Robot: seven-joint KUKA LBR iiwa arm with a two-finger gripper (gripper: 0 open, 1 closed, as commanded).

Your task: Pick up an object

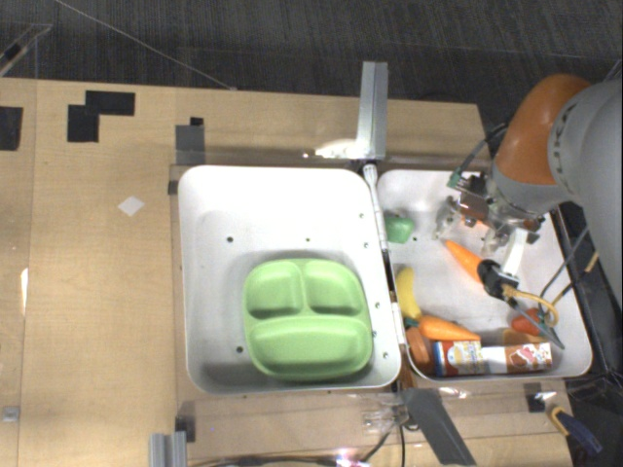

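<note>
On the bench (97,290) sit two bins. The left bin (209,202) bears a green plate (307,314) with bare floor around it. The right bin (421,191) holds all the small things. The arm (545,134) reaches over the right bin's far right corner, with the gripper (482,220) hanging low above the floor. I cannot tell whether it is open or closed, and nothing can be seen held in it.

A bottle (492,358) lies along the near wall. The carrot (464,258), the likeliest pick, lies slanted on open floor just beside and below the gripper, apart from the rest. A second carrot (448,329) rests against the bottle. A banana (407,295) lies along the wall between the bins, and a green piece (397,229) sits by that same wall further back.

Risks, as I judge them: the carrot is round and tapered, so an off-centre close could roll it away or squeeze it out. The slant calls for a matching wrist turn. A descent too far right would crowd the right wall.

Room is best around the carrot and at the bin's far middle. The near edge is crowded, and the things by the dividing wall leave little clearance on that side.
</note>
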